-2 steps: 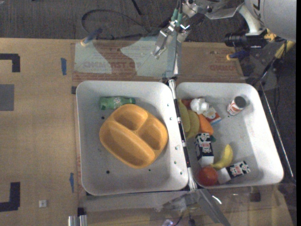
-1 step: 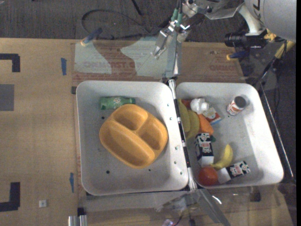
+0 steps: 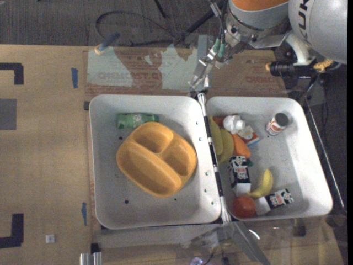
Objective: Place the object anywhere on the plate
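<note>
Worktop (image 3: 44,148): tan board with black corner marks and blue tape strips; dark carpet behind.
Gripper (image 3: 199,81): above the back rim where the two bins meet, over the board, not inside either bin.
Fingers: thin and pale, too small to tell whether spread or closed; nothing seen between them.
Arm (image 3: 265,4): grey with orange band, entering from upper right.
Left bin (image 3: 105,203): white, shallow.
Plate (image 3: 156,158): orange-yellow, three compartments, lying in the left bin's middle (nothing on it).
Green packet (image 3: 137,119): flat in the left bin, just behind the plate.
Right bin (image 3: 309,164): white, holds the loose objects.
Banana (image 3: 262,184): near the front, curved.
Milk carton (image 3: 239,175): beside the banana.
Tomato (image 3: 243,206): front left corner.
Can (image 3: 277,123): upright, back right.
</note>
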